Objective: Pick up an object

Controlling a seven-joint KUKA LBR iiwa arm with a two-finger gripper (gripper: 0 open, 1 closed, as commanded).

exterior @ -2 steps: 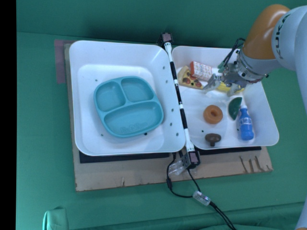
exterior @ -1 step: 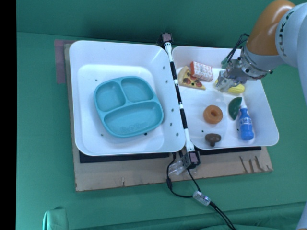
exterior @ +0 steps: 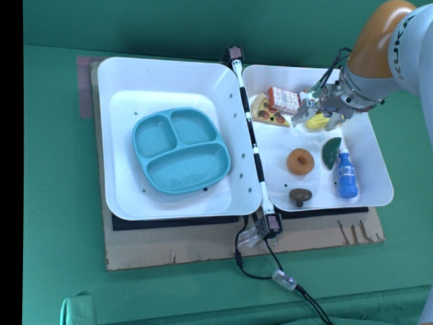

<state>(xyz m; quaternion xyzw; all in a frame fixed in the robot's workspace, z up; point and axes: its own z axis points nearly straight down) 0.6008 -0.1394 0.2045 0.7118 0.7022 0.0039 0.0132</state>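
The right bin (exterior: 379, 181) holds several small toys. My gripper (exterior: 323, 108) hangs low over the bin's far part, right above a yellow piece (exterior: 316, 122) that peeks out from under it. Whether it touches that piece I cannot tell. Just left of the gripper lie a red and white box (exterior: 283, 99) and a pizza slice (exterior: 268, 112). Nearer the front are an orange donut (exterior: 300, 161), a green wedge (exterior: 330, 152), a blue bottle (exterior: 346, 175) and a brown mushroom-like piece (exterior: 300, 196).
A teal divided plate (exterior: 180, 149) lies in the left bin (exterior: 118, 87). A black and white bar (exterior: 250, 124) runs along the seam between the bins, with a cable (exterior: 284, 279) trailing off its near end. The arm comes in from the upper right.
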